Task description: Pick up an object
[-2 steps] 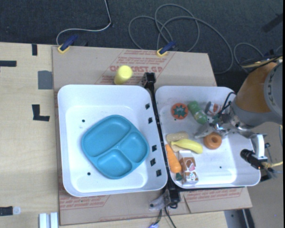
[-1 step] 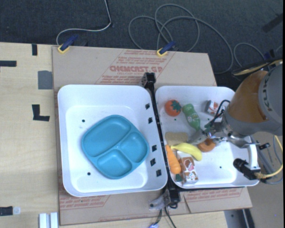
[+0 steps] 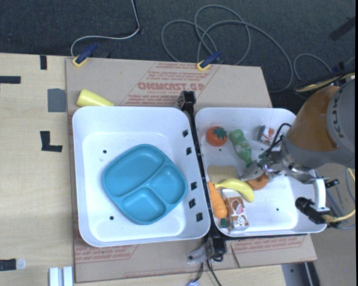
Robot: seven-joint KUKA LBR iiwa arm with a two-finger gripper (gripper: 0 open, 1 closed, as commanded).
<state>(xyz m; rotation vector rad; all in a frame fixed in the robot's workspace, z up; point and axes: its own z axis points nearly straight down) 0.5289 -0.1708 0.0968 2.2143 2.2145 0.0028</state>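
Two bins: shallow white left bin (image 3: 83, 159) with blue divided plastic plate (image 3: 144, 183); shallow white right bin (image 3: 280, 216) with the clutter.
Writing: red "CHEMCAST GP" on brown cardboard sheet (image 3: 167, 85).
Gripper (image 3: 255, 173): low over right bin; finger state cannot be told.
Beside fingers: yellow plastic banana (image 3: 238, 188), small orange-brown piece (image 3: 258, 182), green bottle (image 3: 241, 146).
Farther left: round red tomato (image 3: 216, 136), orange carrot (image 3: 218, 200), printed packet (image 3: 238, 212), print unreadable.
Open room: bare floor toward right bin's near-right corner.

Two shallow white bins sit side by side on the counter (image 3: 24, 159). The left bin (image 3: 86, 130) holds a blue divided plastic tray (image 3: 144, 183). In the right bin (image 3: 286, 219), a red toy tomato (image 3: 216, 136) lies left of a green bottle (image 3: 241, 146); nearer the front, a yellow toy banana (image 3: 238, 187) sits right of an orange toy carrot (image 3: 218, 201).
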